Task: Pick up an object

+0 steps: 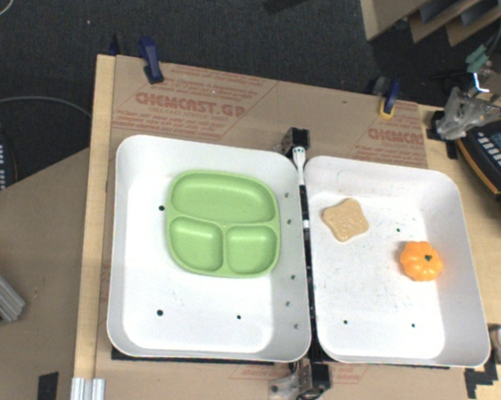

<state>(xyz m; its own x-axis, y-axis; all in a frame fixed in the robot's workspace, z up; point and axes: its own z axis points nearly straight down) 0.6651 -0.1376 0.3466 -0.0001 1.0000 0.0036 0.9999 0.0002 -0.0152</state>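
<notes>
A small orange pumpkin (pixel 421 261) lies at the right side of the right bin (pixel 369 340). A tan slice of toast (pixel 346 220) lies flat in the same bin, near its upper left corner. My gripper (pixel 453 118) hangs beyond the bin's far right corner, over the bench and well above both objects. Nothing can be seen in it.
The left bin (pixel 129 306) holds a green divided plate (pixel 223 223) with three compartments. A black divider bar (pixel 302 219) runs between the bins. Blue clamps (pixel 150 60) hold the cardboard base at the back. A dark device (pixel 500 157) sits by the arm at the right.
</notes>
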